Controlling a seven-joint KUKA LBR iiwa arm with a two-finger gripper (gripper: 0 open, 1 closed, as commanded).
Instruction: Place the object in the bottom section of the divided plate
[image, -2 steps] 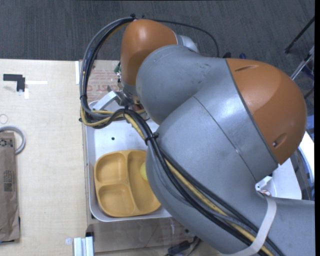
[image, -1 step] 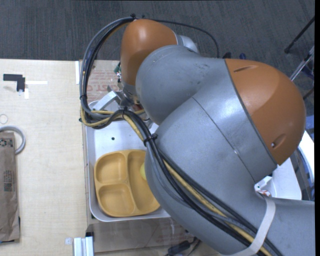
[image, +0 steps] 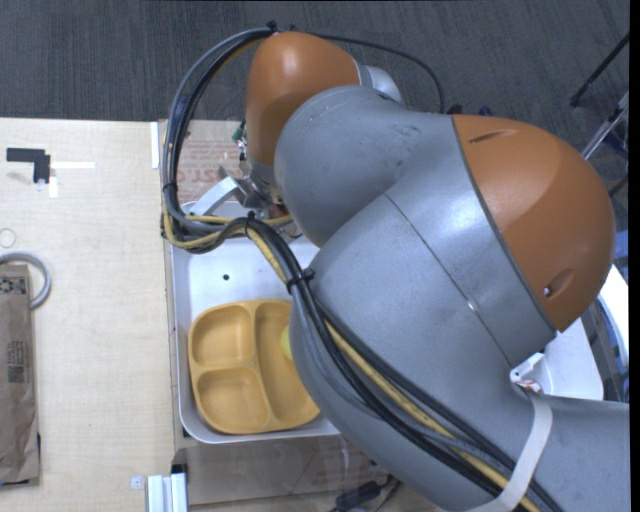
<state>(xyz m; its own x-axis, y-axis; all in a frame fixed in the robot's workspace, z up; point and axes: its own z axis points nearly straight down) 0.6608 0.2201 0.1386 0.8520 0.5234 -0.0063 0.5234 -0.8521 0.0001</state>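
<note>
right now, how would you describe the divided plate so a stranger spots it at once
Find the big grey and orange arm covering the view's right side. Just left of it lies a white bin, and the plate sits at that bin's near end, its right edge hidden under the arm. It is the only yellow thing, a rounded tray moulded into compartments.

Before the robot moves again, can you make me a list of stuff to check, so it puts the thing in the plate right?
1. Is the divided plate in the white bin? Ok, the yellow plate lies flat in it.
2. Is the plate's bottom section free? Cannot tell, the arm covers the plate's right part.
3. Is the object in the gripper? Cannot tell, the arm hides it.
4. Is something already on the plate? Cannot tell, a pale yellow bit peeks out at the arm's edge.
5. Are the cables out of the way? Not ok, they hang over the bin near the plate.
</note>
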